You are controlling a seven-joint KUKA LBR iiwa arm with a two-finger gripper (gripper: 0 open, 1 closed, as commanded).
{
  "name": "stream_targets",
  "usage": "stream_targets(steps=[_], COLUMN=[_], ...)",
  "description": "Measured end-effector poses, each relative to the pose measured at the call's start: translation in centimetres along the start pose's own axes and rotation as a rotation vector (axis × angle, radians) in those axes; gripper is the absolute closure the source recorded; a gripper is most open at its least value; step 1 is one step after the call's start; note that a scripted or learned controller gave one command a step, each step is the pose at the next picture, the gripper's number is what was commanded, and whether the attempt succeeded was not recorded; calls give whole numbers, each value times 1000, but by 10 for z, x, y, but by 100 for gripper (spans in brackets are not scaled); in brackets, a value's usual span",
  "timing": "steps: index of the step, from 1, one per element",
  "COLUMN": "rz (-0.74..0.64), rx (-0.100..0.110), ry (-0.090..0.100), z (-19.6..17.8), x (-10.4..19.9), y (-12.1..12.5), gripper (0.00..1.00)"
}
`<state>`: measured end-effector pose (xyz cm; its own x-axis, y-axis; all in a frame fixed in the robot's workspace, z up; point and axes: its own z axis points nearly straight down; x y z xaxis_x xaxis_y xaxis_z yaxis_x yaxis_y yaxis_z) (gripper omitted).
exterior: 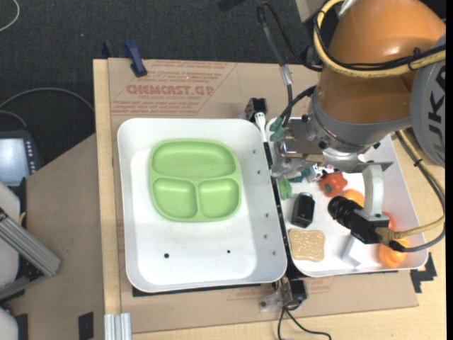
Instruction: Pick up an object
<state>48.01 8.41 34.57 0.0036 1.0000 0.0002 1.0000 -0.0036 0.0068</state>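
Two white bins (pixel 141 261) on desk (pixel 177 83); one green plate (pixel 195 180) at 9 o'clock; fingers' (pixel 311 165) state hidden, cannot tell.

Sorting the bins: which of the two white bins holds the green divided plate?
The left bin holds the green divided plate; the right bin holds small mixed objects under the arm.

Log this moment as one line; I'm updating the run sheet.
arm: over right bin | pincer: hidden | left bin: green divided plate | right bin: black block, toast piece | pick: unconfirmed
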Motion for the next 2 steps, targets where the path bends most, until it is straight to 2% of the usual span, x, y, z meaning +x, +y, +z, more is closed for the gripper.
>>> stream_targets(steps=[1,2], rz=[-8,-6], rx=[-1,3], ry=[3,0], z=[-62,-69], x=[30,29], y=[0,0], gripper=[100,100])
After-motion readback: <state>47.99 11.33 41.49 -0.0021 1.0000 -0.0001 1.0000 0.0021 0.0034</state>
